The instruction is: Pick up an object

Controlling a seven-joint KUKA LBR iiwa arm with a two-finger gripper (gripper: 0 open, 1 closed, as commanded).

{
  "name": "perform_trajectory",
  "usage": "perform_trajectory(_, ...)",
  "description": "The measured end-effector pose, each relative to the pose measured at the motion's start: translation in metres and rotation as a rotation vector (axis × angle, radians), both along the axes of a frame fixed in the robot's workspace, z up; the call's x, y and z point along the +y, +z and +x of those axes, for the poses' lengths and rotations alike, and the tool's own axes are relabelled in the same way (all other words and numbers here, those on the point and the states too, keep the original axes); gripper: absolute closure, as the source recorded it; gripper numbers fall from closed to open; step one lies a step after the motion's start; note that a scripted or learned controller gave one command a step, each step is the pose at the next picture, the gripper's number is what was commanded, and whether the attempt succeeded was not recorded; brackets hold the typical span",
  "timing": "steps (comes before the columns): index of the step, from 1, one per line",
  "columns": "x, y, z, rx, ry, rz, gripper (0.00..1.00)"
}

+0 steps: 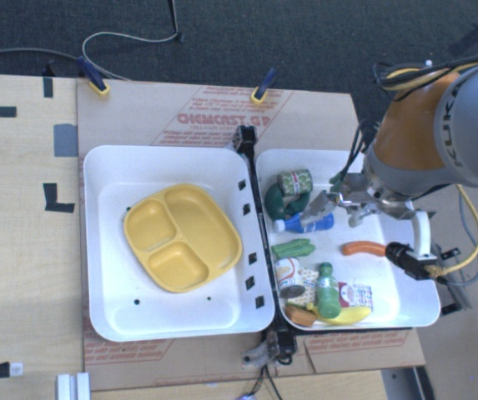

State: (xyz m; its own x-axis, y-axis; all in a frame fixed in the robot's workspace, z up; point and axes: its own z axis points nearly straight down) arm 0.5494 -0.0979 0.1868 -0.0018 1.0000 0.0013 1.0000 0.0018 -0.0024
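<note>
The right bin (405, 311) holds several small items. Among them are a green-labelled can (295, 182), a blue bottle (304, 222) lying flat, a green pickle (293, 247) and an orange carrot (364, 248). Toward the front lie a green bottle (326, 290), a small tin (289, 275), a red-and-white packet (357, 294) and a yellow banana (349, 315). My gripper (332, 207) hangs low over the bin's middle, just right of the blue bottle and the can. The wrist hides what is directly under it.
The left bin (113, 307) holds a yellow divided plate (182, 236). A black divider (255, 223) with clips runs between the two bins. The grey arm with its orange band (414, 132) and its cables (426, 261) cover the right bin's far right side.
</note>
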Motion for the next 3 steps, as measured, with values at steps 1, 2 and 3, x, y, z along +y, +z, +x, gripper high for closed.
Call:
perform_trajectory(1, -0.015, -0.074, -0.060, -0.002, -0.004, -0.004, 0.00)
perform_trajectory(2, -0.014, -0.100, 0.035, -0.008, 0.000, -0.002, 0.00)
perform_trajectory(3, -0.015, -0.091, 0.034, -0.007, -0.001, -0.003, 1.00)
